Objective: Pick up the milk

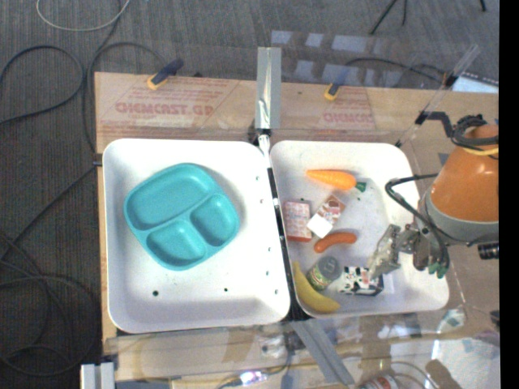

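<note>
The milk (357, 281) is a small carton with black and white cow patches, lying on its side near the front edge of the right bin (422, 294). My gripper (386, 256) hangs at the end of the grey arm with the orange band (466, 186), just above and to the right of the carton's right end. It points down and left toward the carton. Whether it touches the carton cannot be told from this angle.
Beside the milk are a green-topped can (326, 271) and a banana (310, 292). Farther back lie a sausage (335, 240), a pink box (297, 220), a small red-and-white carton (329, 210) and a carrot (332, 179). The left bin (130, 298) holds a teal divided plate (182, 215).
</note>
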Robot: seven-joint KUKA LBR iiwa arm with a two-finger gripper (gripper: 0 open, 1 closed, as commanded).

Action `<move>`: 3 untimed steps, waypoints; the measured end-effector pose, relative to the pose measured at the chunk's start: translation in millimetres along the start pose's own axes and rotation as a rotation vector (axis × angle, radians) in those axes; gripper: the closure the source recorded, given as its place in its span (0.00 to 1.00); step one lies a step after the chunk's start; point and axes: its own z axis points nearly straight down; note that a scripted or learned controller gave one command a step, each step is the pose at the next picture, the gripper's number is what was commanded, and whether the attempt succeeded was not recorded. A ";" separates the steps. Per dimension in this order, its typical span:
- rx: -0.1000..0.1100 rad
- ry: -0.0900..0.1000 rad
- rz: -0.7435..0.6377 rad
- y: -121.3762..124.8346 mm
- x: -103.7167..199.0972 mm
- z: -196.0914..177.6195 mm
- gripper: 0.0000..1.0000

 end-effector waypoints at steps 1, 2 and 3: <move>0.000 0.000 0.000 0.2 0.1 0.1 0.00; -0.002 0.002 -0.002 1.9 -0.1 -7.3 1.00; -0.002 0.002 -0.002 2.2 -0.1 -7.2 0.00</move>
